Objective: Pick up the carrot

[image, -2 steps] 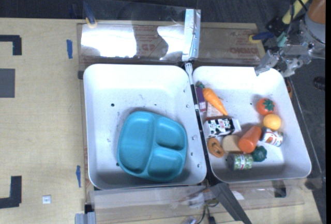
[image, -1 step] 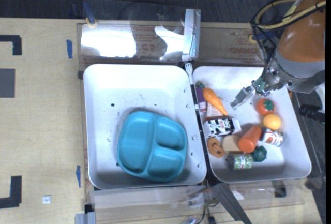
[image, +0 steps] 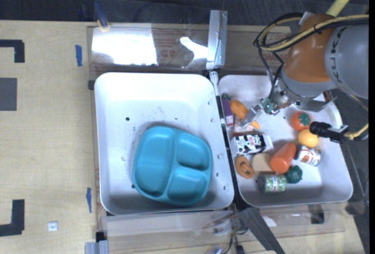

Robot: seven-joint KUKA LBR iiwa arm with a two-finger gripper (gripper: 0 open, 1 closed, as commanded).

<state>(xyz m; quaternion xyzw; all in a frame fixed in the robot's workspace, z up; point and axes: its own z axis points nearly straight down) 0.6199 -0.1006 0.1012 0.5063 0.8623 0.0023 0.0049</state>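
The carrot [image: 283,156] lies in the right bin [image: 335,189]. It is orange, with its green top pointing toward the bin's front right. It rests among other toy foods. My gripper [image: 268,106] hangs over the back part of the same bin, well behind and to the left of the carrot and apart from it. The grey wrist with the orange band [image: 307,59] rises above it at the upper right. Nothing is visibly held by the gripper.
Crowded around the carrot are a yellow-orange fruit [image: 308,139], a red tomato [image: 300,120], a white can [image: 309,157], a green can [image: 273,183], a pretzel [image: 244,166] and a black-and-white box [image: 251,143]. An orange item [image: 238,109] lies near the gripper. A blue divided plate [image: 173,166] is in the left bin [image: 111,129].
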